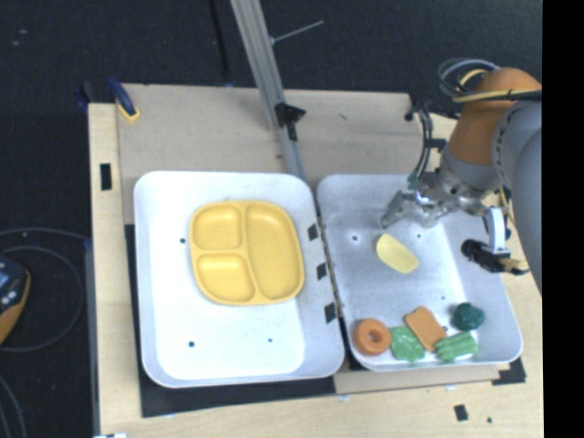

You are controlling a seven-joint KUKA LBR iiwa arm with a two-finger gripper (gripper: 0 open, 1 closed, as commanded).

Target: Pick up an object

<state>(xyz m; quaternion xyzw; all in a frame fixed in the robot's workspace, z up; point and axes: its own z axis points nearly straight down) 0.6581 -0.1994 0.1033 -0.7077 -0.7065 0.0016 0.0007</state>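
Where the arm enters from the right, we see its gripper (412,210) spread open and holding nothing, above the far part of the right bin (351,210). Just near of it lies a pale yellow object (398,254), apart from the fingers. We note a yellow divided plate (246,251) in the left bin (164,336).

Tan bench (210,126) on dark, possibly carpeted floor (91,26), dim bkgd.

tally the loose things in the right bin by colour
yellow: 1, the pale piece
orange: 2, the ring and the block
green: 3, the dark ball, one piece beside the ring, one piece under the ball
total: 6
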